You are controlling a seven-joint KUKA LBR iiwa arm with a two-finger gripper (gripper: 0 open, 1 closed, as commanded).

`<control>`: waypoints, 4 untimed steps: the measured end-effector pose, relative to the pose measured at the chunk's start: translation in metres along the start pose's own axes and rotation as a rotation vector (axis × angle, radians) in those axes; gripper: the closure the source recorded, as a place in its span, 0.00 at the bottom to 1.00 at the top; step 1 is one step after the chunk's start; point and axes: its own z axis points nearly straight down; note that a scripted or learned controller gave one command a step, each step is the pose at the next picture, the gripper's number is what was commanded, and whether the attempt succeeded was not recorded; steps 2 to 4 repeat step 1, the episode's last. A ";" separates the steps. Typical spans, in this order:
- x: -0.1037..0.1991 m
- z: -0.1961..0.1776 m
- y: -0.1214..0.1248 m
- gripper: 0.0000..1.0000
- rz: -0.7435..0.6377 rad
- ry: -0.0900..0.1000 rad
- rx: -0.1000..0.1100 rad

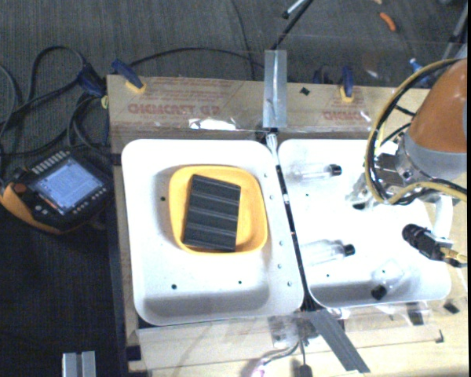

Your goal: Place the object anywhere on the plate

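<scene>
A dark grey ribbed rectangular block (213,211) lies flat on the yellow plate (254,228) in the left bin (204,289), well within the plate's rim. My gripper (404,188) hangs over the right bin (353,218), far right of the plate, under the orange-banded wrist and a bundle of cables. Nothing shows in its grasp.
Three clear tubes with black caps lie in the right bin: one at the back (315,171), one mid-front (330,250), one at the front right (385,283). A metal divider bar (275,93) rises behind the bins. A teach pendant (61,190) sits on the floor to the left.
</scene>
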 end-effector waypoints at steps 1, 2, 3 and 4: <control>0.000 0.000 0.000 0.00 0.000 0.000 0.000; 0.000 0.000 0.000 0.00 0.000 0.000 0.000; 0.000 0.000 0.000 0.00 0.000 0.000 0.000; 0.000 0.000 0.000 0.00 0.000 0.000 0.000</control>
